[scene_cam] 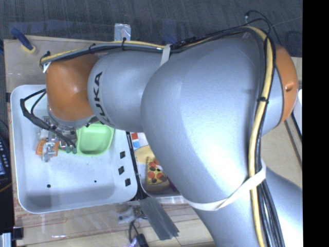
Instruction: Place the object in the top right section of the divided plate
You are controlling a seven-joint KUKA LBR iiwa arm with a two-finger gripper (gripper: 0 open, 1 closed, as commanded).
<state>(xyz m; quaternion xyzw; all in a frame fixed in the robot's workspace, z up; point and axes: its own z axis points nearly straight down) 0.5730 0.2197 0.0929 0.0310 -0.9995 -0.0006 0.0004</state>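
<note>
A light green divided plate lies in the left white bin, partly hidden under the arm's orange wrist band. My gripper hangs just left of the plate, low over the bin floor. A small orange object sits right at the gripper's left side; whether it is held or only beside the gripper is too small and cluttered to tell. The plate's upper sections are covered by the arm.
The big grey arm spans the right bin and hides most of it. In the visible strip of that bin lie a toy pizza slice and a yellowish item. The divider wall separates the bins.
</note>
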